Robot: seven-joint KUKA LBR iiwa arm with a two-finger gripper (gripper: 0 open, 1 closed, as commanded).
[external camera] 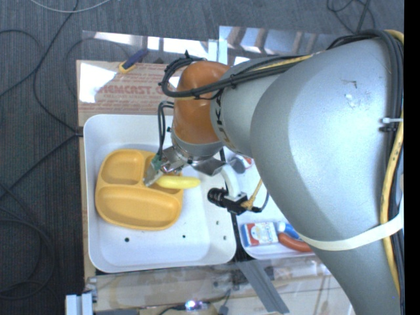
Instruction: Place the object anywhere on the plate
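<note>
A yellow divided plate (pixel 134 199) lies in the left part of the left white bin (pixel 151 251). A small yellow banana-shaped object (pixel 178 183) lies at the plate's right rim, partly over its edge. My gripper (pixel 156 170) hangs just above the left end of that object, below the orange wrist band (pixel 195 110). The arm's grey body covers most of the right side of the view, and the gripper's tips are partly hidden against the plate and the object.
In the right bin, a white and blue packet (pixel 261 233) and an orange-red item (pixel 295 243) show below the arm. A black fitting with cables (pixel 226 199) hangs from the wrist over the bins' divider. Cardboard (pixel 125 87) lies behind the left bin.
</note>
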